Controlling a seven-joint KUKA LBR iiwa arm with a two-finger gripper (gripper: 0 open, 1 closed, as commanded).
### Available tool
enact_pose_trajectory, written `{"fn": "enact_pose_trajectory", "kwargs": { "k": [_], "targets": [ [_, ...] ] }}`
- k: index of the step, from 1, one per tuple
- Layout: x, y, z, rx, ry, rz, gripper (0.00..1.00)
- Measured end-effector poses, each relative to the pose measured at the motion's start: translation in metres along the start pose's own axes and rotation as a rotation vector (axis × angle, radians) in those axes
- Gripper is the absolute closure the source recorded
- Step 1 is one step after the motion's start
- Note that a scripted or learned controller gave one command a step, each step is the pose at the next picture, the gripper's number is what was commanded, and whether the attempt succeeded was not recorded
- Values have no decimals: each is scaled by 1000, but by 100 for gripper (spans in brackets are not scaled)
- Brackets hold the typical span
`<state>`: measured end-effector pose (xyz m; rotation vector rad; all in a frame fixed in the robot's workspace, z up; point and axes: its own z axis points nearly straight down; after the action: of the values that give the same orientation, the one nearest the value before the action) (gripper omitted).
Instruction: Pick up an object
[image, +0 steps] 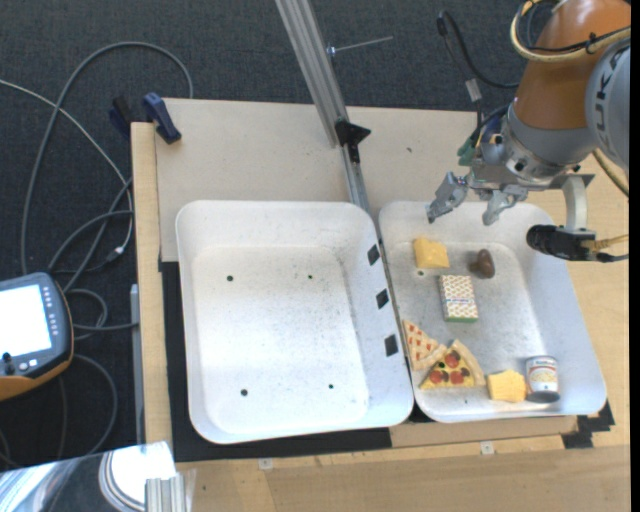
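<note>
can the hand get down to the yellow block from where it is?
Probably yes. The hand hangs open above the bin's far end, the yellow block lies just below it, and the brown lump sits apart.

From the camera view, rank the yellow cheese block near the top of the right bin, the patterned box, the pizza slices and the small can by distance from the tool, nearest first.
Tool is open, above the right bin's far edge.
1. Yellow cheese block, just below the tool.
2. Patterned box, mid-bin.
3. Pizza slices, near edge, toward the divider.
4. Small can, near right corner.
</note>
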<state>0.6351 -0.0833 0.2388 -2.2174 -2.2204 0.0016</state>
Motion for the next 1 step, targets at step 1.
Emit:
{"fn": "enact_pose_trajectory", "kwargs": {
  "k": [1],
  "targets": [
    [0, 0, 0, 0, 0, 0, 0]
  ]
}}
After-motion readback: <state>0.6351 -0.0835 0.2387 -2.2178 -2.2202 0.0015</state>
